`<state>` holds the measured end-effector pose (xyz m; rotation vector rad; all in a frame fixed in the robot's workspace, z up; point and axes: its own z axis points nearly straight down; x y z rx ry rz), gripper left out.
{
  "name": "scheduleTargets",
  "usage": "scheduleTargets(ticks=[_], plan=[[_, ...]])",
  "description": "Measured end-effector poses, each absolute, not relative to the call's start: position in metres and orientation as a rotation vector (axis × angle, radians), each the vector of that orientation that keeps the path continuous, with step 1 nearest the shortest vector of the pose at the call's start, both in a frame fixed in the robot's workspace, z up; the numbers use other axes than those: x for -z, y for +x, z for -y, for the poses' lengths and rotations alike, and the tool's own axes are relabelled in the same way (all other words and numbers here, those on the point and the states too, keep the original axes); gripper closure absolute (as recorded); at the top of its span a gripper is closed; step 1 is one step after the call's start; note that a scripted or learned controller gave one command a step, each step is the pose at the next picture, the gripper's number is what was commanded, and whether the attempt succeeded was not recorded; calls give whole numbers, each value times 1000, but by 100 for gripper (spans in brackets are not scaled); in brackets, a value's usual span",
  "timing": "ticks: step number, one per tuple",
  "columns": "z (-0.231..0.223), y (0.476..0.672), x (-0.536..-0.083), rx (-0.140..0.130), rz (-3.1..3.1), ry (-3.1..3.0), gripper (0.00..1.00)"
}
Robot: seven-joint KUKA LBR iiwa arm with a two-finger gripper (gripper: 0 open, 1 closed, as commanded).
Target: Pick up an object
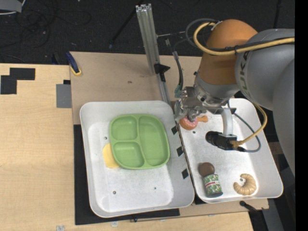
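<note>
Nearest the camera: front rim of the left bin (139,210), with one small green can (212,185) and one tan croissant (246,184) at the front of the right bin (269,177).

Counts: two white bins side by side. Right bin holds four loose items: one green can, upright; one croissant right of it; one brown round piece (207,168) just behind the can, about touching it; one pink-and-orange item (189,123) at the back left, near the divide between bins. Left bin holds two items: one green divided tray (139,141) with three compartments, and one yellow piece (109,156) poking out from under the tray's left edge.

Gripper (188,114): low over the back left corner of the right bin, right at the pink-and-orange item and apparently touching its top. Fingers hidden in the dark hardware; cannot tell whether apart or together, or whether the item sits between them.

Arm (269,66): comes in from the right, grey link bent over, orange band (226,47) above the wrist, wrist pointing down. Yellow and grey cables loop off it to a black fitting (219,139) over the right bin.
</note>
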<state>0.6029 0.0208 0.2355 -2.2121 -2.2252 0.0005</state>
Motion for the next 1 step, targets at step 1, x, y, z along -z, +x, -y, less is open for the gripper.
scheduleTargets(ticks=[1], plan=[[-70,590,-240,-5,2223,-2214,100]])
